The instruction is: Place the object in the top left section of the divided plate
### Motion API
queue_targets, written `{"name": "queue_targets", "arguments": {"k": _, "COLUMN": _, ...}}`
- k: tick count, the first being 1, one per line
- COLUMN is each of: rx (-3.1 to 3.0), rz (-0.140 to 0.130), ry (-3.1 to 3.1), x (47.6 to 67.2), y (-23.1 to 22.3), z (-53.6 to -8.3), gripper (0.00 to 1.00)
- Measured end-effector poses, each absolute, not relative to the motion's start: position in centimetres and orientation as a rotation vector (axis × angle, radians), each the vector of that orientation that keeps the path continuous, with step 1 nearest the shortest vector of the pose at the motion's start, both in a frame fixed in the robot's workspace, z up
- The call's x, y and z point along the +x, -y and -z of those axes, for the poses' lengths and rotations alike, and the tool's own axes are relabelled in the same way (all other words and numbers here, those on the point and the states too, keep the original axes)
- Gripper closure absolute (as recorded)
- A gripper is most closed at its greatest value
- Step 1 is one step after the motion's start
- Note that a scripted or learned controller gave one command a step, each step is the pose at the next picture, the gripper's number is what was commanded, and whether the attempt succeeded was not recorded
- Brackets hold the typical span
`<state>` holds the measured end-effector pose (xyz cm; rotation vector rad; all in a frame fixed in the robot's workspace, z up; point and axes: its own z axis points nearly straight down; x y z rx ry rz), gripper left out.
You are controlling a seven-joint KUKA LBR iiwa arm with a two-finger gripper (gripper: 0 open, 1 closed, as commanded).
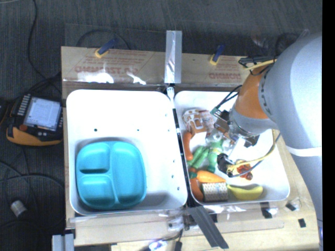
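The object to be moved cannot be singled out: a heap of toy food lies in the right bin (280, 184), right of centre in the frame, among it a green vegetable (205, 157), a carrot (208, 177), a banana (245, 192) and a brown-and-white piece (197, 118). The gripper (226, 140) is seen low over this heap, near the green vegetable; whether the jaws are wide, narrow or closed on anything cannot be told, since they are masked by the wrist and cables. The step in hand is judged to be the pick, with nothing yet carried. The turquoise divided plate (111, 174) lies in the lower part of the left bin (120, 109), at the lower left of the frame, and its top left section (94, 159) is bare. For the next move a firm hold on one item would be called for, then a lift clear of the wall between the bins and a carry leftward to that section. Clutter in the heap may spoil the grasp.
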<state>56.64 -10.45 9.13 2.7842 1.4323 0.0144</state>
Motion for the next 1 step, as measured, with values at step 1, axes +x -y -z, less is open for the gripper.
{"name": "queue_targets", "arguments": {"k": 1, "rx": 2.874, "rz": -0.013, "ry": -1.247, "x": 57.05, "y": 10.05, "z": -9.11, "gripper": 1.0}}
